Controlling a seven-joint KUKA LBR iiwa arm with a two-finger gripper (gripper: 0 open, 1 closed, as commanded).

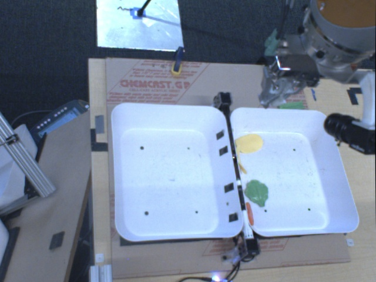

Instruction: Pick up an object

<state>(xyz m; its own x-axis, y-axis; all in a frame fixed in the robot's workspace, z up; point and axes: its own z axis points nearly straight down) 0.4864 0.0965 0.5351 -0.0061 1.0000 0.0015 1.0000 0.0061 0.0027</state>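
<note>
My arm enters at the upper right of the frame, its orange band cut off by the top edge. My gripper (281, 90) hangs above the far rim of the right bin (335, 175); whether it is open or shut I cannot tell. A yellow object (249, 143) and a green object (257, 192) lie near that bin's left wall, well apart from me.

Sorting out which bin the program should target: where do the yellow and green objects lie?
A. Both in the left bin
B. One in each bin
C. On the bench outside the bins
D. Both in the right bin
D: the yellow object and the green object both lie in the right bin, near its left wall.
</note>
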